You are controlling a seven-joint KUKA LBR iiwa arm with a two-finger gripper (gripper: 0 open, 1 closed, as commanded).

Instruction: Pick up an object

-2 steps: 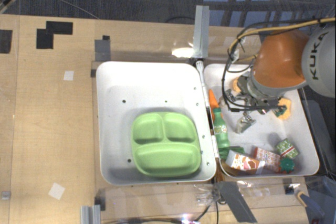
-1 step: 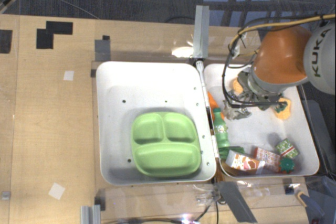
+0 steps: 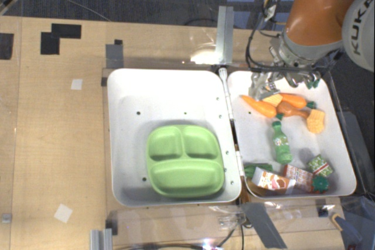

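Hanging over the orange toy food (image 3: 285, 104), the gripper (image 3: 266, 86) could grab two pieces or none; its grip cannot be told.

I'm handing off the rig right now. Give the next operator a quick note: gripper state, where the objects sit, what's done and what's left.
Gripper: low over the top-left corner of the right bin, above the carrot pile; whether the jaws are open or shut can't be judged, and no grasp is confirmed.
Right bin: carrots, a green bottle mid-bin, a small green carton and flat food packets along the bottom edge.
Left bin: a green divided tray.
Done: arm positioned over the carrots.
Left: grasp one object and lift it.
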